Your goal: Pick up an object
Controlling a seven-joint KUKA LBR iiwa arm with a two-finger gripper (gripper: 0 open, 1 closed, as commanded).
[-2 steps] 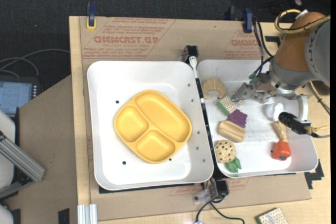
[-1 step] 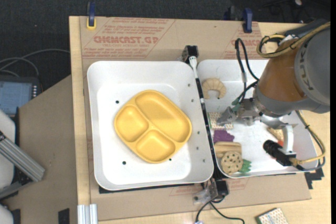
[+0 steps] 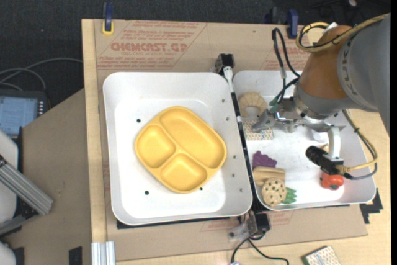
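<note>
Gripper (image 3: 272,118) in right bin (image 3: 294,158), just right of bread ring (image 3: 251,102); its opening cannot be told | speckled piece (image 3: 255,130) just below ring, partly hidden by gripper, hard to identify | grapes (image 3: 263,160), cookie (image 3: 272,190) further below ring | yellow plate (image 3: 180,149) left of ring, in left bin (image 3: 124,102)

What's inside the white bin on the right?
A beige ring, purple grapes and a cookie. The arm hides the bin's upper right part.
</note>
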